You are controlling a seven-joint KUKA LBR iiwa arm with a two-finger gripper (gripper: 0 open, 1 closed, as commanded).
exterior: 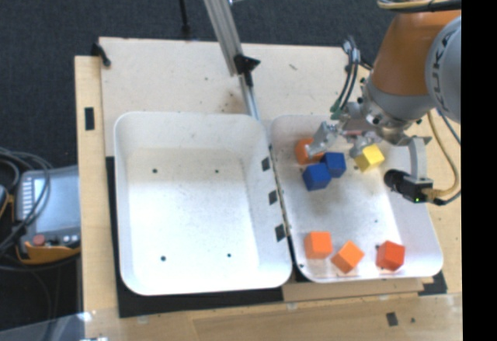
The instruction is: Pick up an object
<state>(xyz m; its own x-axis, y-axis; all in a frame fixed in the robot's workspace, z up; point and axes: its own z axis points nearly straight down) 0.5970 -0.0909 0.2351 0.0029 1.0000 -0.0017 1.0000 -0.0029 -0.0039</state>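
My gripper (340, 147) hangs over the far part of the right bin (365, 211), fingers spread open and nothing gripped between them. One fingertip (317, 147) is by an orange block (302, 151); the other is next to a yellow cube (370, 158). Two blue cubes (335, 164) (316, 177) lie touching just below the gripper's gap. I cannot tell whether the fingertips touch any block. Along the bin's near edge sit two orange cubes (318, 244) (349, 256) and a red-orange cube (390, 255).
The left bin (194, 200) adjoins the right one along a shared rim. A slanted aluminium post (225, 29) rises from the bench behind the bins' junction. A grey box with cables (43, 207) sits off the bench at the left.
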